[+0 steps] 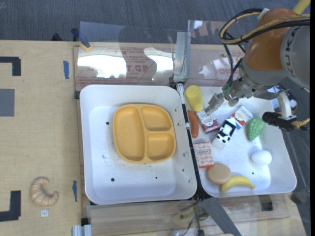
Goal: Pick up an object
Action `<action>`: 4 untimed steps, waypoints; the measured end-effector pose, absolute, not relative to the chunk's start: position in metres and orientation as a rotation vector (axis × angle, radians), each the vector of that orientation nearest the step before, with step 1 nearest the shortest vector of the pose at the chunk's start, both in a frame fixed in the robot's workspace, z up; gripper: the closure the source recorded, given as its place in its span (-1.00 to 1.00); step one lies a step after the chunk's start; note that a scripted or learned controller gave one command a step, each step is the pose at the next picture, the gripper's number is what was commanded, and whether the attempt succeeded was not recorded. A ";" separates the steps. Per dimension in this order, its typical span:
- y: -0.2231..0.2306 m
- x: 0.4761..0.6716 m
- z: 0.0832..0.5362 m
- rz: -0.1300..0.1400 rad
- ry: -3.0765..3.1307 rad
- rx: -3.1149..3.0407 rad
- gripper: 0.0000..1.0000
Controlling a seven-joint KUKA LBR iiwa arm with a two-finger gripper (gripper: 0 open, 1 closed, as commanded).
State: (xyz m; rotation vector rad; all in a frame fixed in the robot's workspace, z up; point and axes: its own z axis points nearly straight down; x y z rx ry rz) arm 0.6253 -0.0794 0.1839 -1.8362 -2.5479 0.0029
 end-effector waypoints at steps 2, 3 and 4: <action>-0.104 0.576 0.106 -0.004 -2.260 -2.186 -1.00; -0.104 0.575 0.112 0.000 -2.258 -2.182 1.00; -0.155 0.622 0.108 0.001 -2.417 -2.007 1.00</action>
